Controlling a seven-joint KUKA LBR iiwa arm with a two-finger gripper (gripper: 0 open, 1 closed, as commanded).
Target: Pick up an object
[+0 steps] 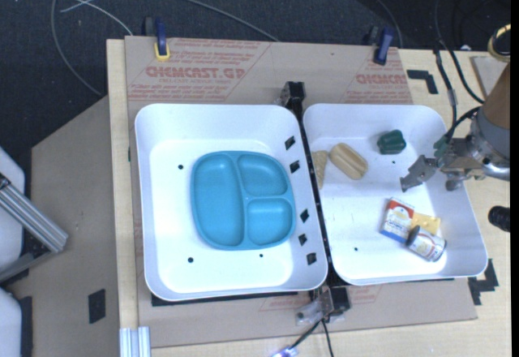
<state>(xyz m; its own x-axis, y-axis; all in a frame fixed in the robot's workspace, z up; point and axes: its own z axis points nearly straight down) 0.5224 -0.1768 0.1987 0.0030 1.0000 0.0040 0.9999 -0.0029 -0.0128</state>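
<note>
**Camera view: gripper poised over the right bin, nothing in hand**

Camera view, looking down at a slant, has the gripper (415, 177) reaching in from the right above the right bin (357, 262). Its two fingers stand spread apart with only white bin floor between them, so it holds nothing.

Nearest below it lies a small flat packet (398, 220), red, white and blue, with a little brown jar (426, 243) touching its lower right corner. The pair runs on a diagonal, long axis from upper left down to lower right. Up by the divider a tan bread-like piece (348, 160) lies along the same slant, beside another tan piece (320, 167); a dark green lump (392, 141) sits near the bin's far wall. The left bin (162, 258) holds a blue divided plate (242, 199).

The likely trouble is the packet and jar touching: a descent there could catch both, or nudge the jar so it rolls. The packet lies flat, giving the fingers little edge. Fingers not turned across an object's long axis would probably slip off.
</note>
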